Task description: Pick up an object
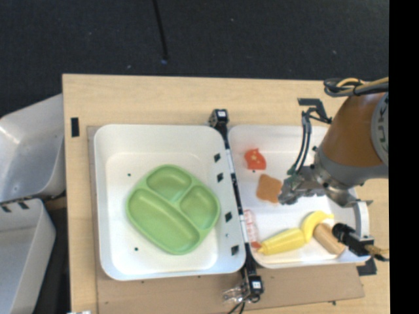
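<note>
Camera view, from above and at a slant. We list two white bins side by side on a pale wooden bench (pixel 163 100).

Left bin (pixel 111 156): one green divided plate (pixel 171 208), lying flat near the bin's middle, its long axis running from the far-left toward the near-right corner; two small compartments on the far side, one long compartment on the near side.

Right bin (pixel 288 136): we count five items.
- A small red piece (pixel 255 158), toward the far-left corner.
- A brown flat piece (pixel 268 188), near the middle, just left of the gripper.
- A yellow corn cob (pixel 283 241), along the near edge, long axis running left to right, slightly raised at the right end, its narrow tip pointing to the left edge.
- A yellow banana (pixel 315 221), curved, just right of the cob's thick end.
- A tan cylinder (pixel 327 240), at the near-right corner, touching the banana.

Arm (pixel 353 142): grey with an orange band, entering over the right bin's right edge. The gripper (pixel 292 191) sits low beside the brown piece. We cannot tell its state from this angle, nor whether it touches the piece.
</note>
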